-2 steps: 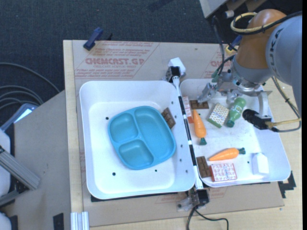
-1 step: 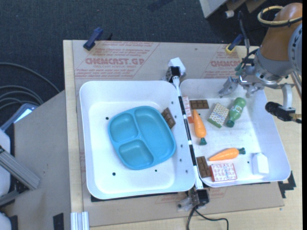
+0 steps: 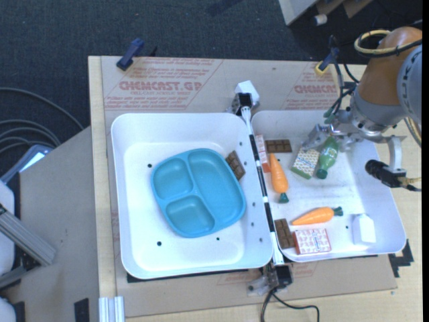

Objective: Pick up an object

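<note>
Claw [image 3: 326,138] sits low in the right bin [image 3: 382,210] at a small green bottle [image 3: 327,158] with a darker cap, lying tilted beside a green-white packet [image 3: 306,162]; whether its fingers grip the bottle I cannot tell, the wrist hides them

One camera is fixed above the bench [image 3: 100,180] and looks down at a slant; it stands far enough to take in both bins [image 3: 127,139] whole; the arm [image 3: 385,79] enters from the right edge.
</note>
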You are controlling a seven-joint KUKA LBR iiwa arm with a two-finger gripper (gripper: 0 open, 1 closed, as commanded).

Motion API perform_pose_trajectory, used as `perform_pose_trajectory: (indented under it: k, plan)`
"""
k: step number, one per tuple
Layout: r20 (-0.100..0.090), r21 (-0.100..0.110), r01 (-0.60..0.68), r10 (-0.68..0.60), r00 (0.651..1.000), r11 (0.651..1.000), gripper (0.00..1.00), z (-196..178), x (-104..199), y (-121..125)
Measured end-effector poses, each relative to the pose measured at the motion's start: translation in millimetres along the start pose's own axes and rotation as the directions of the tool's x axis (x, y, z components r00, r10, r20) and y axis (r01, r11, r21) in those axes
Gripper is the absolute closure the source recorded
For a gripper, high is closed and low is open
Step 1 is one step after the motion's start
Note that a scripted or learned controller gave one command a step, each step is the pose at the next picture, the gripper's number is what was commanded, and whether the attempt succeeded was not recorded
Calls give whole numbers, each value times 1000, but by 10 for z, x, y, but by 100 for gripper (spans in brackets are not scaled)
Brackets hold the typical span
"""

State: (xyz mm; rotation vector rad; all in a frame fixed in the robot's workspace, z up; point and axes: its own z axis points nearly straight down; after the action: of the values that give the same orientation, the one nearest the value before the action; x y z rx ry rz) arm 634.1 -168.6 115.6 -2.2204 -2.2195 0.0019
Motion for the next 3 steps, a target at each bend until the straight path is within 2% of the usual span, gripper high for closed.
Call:
perform_pose_trajectory:
  k: [1,2,3]
  plan:
    - [-12,6,4,-3,1000,1000,0,270,-463,331]
    - [-1,-2,4,-4,1000,1000,100,159,-495,337]
    - [2,-1,1,-1,1000,1000,100,304,68,307]
